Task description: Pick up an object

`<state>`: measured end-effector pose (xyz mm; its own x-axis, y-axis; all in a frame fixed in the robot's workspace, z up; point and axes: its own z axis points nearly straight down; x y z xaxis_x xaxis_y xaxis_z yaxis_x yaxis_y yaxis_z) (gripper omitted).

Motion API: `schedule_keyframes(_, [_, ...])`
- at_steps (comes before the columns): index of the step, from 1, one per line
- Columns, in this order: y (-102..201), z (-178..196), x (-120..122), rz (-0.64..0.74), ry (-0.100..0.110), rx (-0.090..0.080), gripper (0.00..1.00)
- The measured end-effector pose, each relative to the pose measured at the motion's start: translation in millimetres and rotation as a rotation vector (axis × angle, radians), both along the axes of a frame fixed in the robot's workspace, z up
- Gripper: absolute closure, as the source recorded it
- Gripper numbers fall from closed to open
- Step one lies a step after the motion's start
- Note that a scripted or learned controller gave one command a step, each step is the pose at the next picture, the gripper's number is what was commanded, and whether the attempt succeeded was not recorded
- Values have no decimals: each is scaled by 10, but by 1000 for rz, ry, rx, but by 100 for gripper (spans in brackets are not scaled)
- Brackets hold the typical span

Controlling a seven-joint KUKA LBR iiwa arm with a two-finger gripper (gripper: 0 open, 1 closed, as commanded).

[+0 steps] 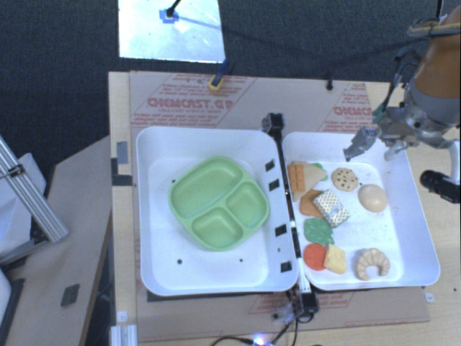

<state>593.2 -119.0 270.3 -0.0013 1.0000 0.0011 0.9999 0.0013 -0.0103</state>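
The right bin (421, 254) holds several toy foods: a sandwich wedge (305, 173), a chocolate-chip cookie (345, 179), a pale egg (372, 197), a checkered wrapped block (331, 207), a green leaf (318, 231), a red tomato slice (314, 256), a yellow cheese piece (336, 259) and a croissant (372, 263). My gripper (374, 148) hangs above the bin's far edge, just behind the cookie and egg. It is open, with nothing between its fingers.
In the left bin (155, 265) lies a green divided plate (218, 202). A black divider (285, 200) runs between the bins. The arm's orange band (439, 71) and grey wrist rise at the upper right. A silver sheet (171, 20) sits beyond the bench.
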Motion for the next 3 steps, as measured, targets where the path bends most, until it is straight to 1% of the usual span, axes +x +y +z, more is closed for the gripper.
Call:
schedule_keyframes(1, [1, 73, 15, 2, -12, -1, 0])
schedule_keyframes(3, [-37, -1170, 33, -1, -8, -1, 0])
